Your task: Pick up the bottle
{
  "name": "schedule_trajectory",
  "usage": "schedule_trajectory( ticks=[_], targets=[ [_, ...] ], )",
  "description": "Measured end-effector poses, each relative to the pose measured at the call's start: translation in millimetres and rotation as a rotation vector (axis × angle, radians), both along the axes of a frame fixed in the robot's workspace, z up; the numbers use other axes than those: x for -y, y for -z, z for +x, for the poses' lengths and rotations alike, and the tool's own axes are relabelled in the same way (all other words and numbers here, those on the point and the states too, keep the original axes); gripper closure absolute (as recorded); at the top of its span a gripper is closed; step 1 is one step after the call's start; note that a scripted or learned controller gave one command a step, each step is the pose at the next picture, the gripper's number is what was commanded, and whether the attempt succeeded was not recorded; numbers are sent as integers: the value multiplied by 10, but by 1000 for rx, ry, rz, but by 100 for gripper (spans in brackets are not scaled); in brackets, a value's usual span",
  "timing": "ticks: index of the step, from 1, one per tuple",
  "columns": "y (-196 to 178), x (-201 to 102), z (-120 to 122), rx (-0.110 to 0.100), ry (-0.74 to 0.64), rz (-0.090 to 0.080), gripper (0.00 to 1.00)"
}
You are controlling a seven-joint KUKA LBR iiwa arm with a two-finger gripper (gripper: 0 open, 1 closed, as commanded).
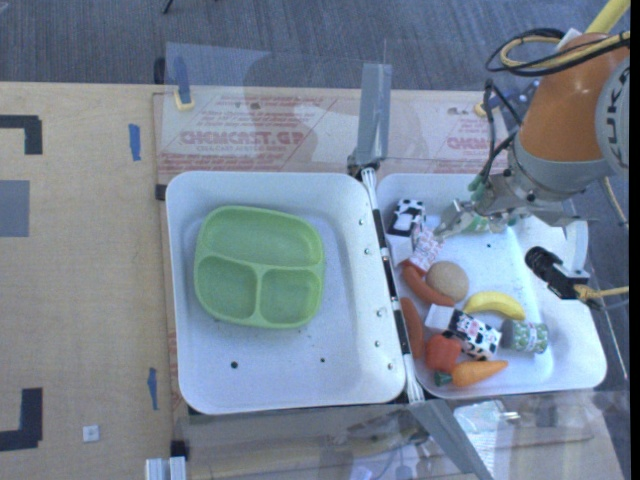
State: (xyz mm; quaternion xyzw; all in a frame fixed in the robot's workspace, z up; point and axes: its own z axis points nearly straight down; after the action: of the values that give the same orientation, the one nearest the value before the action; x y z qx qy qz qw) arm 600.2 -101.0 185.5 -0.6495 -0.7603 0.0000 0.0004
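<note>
The bottle (526, 336) is small and dark with a green-patterned label. It lies on its side near the front right of the right bin (575, 363), just below a banana (495, 304). My gripper (468, 215) hangs over the back of that bin, under the arm's orange band. It is well up and left of the bottle and apart from it. Something pale green shows at the gripper's tip, and I cannot make out what it is.
Around the bottle lie a cow-print toy (476, 336), a red vegetable (443, 353), carrots (478, 372) and a beige egg shape (447, 279). A cow-print carton (405, 215) sits at the back left. The left bin (190, 368) holds a green divided plate (260, 266).
</note>
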Motion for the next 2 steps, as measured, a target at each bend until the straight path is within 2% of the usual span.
schedule_trajectory(
  ticks=[1, 2],
  targets=[
    [822, 159, 357, 12, 66, -4, 0],
    [962, 511, 639, -21, 104, 7, 0]
  ],
)
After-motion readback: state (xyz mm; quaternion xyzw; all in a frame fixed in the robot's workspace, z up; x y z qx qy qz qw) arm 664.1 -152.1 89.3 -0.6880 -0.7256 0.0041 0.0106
